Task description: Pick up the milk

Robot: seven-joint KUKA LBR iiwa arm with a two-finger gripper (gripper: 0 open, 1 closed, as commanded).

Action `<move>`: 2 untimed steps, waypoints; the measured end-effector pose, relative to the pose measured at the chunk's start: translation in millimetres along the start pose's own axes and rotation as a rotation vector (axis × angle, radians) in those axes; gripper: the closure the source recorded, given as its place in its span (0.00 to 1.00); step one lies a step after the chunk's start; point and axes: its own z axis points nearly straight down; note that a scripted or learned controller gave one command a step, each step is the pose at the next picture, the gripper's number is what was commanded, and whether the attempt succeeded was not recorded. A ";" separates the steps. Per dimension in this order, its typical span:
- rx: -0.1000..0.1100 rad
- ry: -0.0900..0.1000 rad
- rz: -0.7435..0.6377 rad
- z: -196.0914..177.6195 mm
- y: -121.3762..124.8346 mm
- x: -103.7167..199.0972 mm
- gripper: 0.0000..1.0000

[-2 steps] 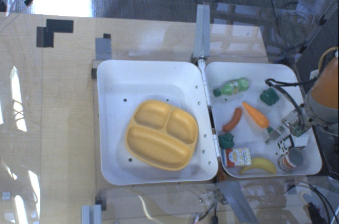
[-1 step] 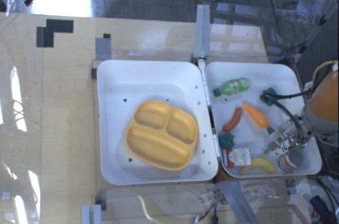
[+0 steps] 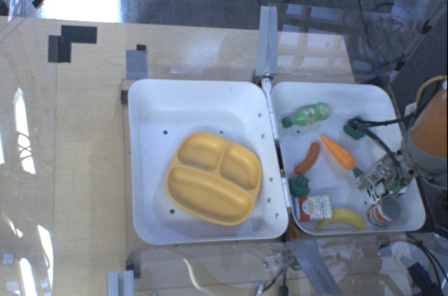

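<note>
The milk (image 3: pixel 314 207) is a small red and white carton lying flat near the front left corner of the right bin (image 3: pixel 392 102). A yellow banana (image 3: pixel 341 218) touches its right side and a green broccoli piece (image 3: pixel 299 186) sits just behind it. My gripper (image 3: pixel 380 182) hangs over the right side of the same bin, well to the right of the milk and just above a small round can (image 3: pixel 380 213). Nothing of the milk is near the gripper.
The right bin also holds a green bottle (image 3: pixel 306 115), an orange carrot (image 3: pixel 337 152), a red sausage (image 3: pixel 306 158) and a dark green item (image 3: pixel 354 128) with cable. The left bin (image 3: pixel 147 120) holds a yellow divided plate (image 3: pixel 213 177).
</note>
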 end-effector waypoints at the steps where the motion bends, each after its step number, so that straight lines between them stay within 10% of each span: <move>1: 0.012 0.011 0.313 -46.1 30.1 39.9 1.00; 2: 0.012 0.011 0.312 -46.0 30.1 39.9 0.00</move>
